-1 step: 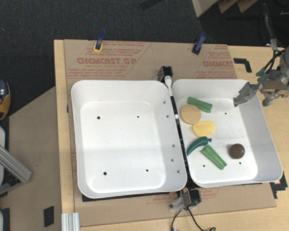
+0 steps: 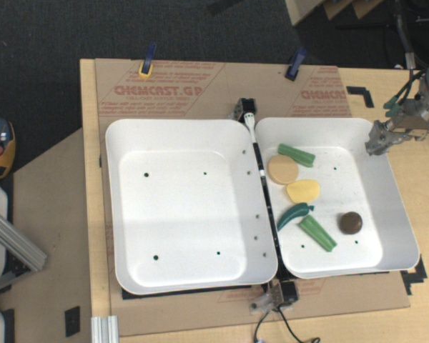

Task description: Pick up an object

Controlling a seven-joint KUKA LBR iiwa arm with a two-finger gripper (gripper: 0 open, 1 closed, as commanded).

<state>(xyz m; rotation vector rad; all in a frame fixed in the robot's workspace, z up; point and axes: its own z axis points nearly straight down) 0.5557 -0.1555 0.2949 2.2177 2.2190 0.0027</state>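
The gripper (image 2: 380,143) sat at the right bin's (image 2: 386,191) far right rim; I couldn't tell its state. The pieces lay left of it and nearer the camera. Closest was a green stick (image 2: 296,155), probably light, stiff, slick plastic, best pinched across its narrow middle. The round tan disc (image 2: 282,170) looked harder. The board read "CHEMCAST GP" (image 2: 159,89).

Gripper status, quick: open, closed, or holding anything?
Gripper: open or closed cannot be told; it sits over the upper right rim of the right bin, with nothing seen between its fingers.
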